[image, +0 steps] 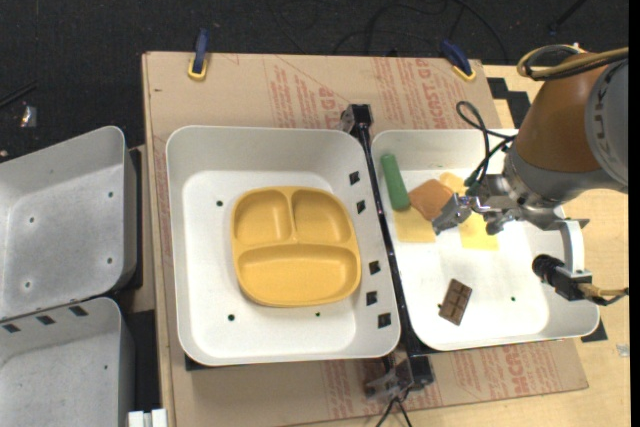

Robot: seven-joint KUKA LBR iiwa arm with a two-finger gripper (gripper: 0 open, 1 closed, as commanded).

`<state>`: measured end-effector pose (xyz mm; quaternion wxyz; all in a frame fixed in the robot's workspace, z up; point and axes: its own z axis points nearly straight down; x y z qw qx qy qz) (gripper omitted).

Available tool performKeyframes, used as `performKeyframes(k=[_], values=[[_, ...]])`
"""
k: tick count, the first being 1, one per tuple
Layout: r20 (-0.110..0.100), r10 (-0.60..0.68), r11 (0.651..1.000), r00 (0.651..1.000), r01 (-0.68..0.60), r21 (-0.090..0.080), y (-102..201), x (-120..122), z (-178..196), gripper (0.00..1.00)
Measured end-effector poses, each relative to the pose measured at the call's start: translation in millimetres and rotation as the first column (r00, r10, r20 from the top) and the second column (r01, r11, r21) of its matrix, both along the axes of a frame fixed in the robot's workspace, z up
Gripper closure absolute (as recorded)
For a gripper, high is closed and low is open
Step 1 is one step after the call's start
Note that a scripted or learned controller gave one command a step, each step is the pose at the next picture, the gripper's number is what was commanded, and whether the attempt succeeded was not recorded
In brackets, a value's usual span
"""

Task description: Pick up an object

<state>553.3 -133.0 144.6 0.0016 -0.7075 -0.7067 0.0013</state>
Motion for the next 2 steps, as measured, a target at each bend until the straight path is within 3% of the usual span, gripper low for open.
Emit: performKeyframes(k=[1, 2], values=[[0.000, 0.000, 1.000, 1.000, 0.000, 0.000, 1, -1, -54, 0.00], [0.004, -0.002, 1.000, 1.000, 0.002, 0.000, 0, 0, -40, 1.00]])
